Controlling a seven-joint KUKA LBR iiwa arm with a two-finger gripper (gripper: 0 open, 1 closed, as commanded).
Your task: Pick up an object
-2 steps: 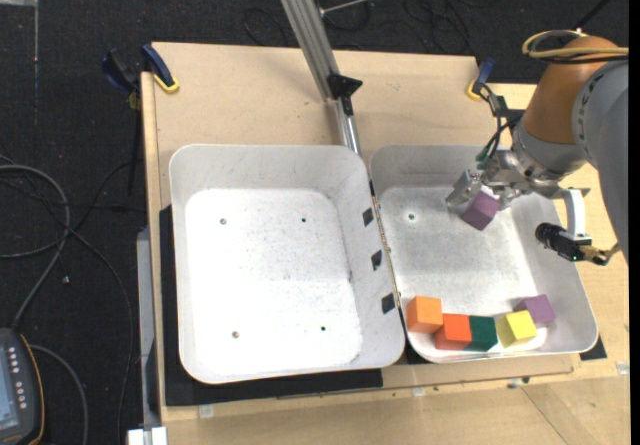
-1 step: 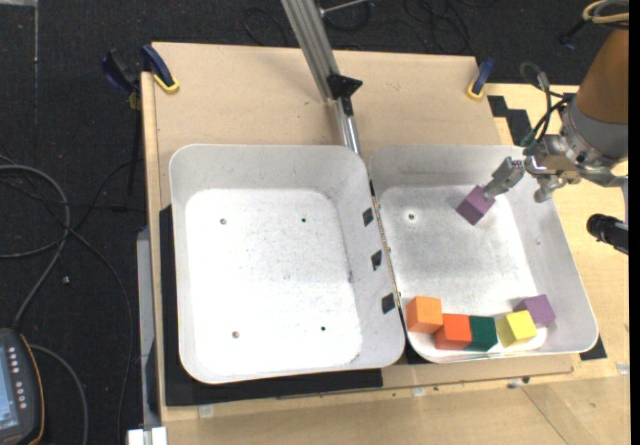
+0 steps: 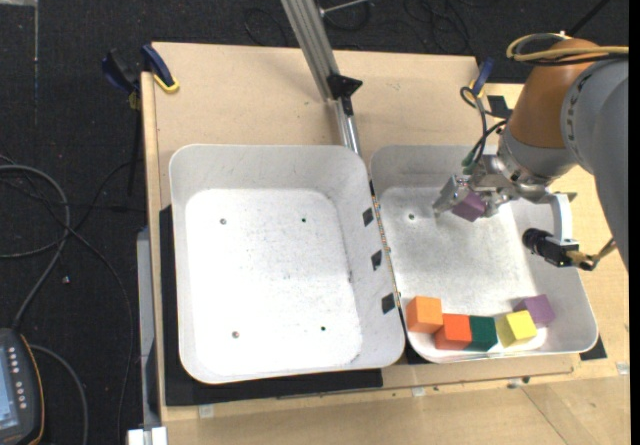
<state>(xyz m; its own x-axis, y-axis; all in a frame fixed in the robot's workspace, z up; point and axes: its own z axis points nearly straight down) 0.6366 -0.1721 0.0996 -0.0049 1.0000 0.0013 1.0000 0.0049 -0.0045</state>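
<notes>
While we read the slanted overhead view, these are our notes.

Step in hand: we judge the lift is under way, since the gripper (image 3: pixel 468 199) hangs over the far part of the right bin (image 3: pixel 490 263) with a purple block (image 3: pixel 468 207) between its fingers.
Fingers: clenched on the purple block, which looks clear of the bin floor, though we cannot be sure of the gap.
Task's thing: the purple block, at the fingertips, well apart from the blocks along the near wall.
Next move: to our mind, a straight rise that carries the block above the bin rim, with the grasp kept firm so it does not slip.
Right bin contents: an orange block (image 3: pixel 425 312), a red block (image 3: pixel 456 330), a green block (image 3: pixel 483 333), a yellow block (image 3: pixel 516 327) and a second purple block (image 3: pixel 539 309), bunched in a row against the near wall.
Left bin (image 3: pixel 200 183): we see bare speckled floor.
</notes>
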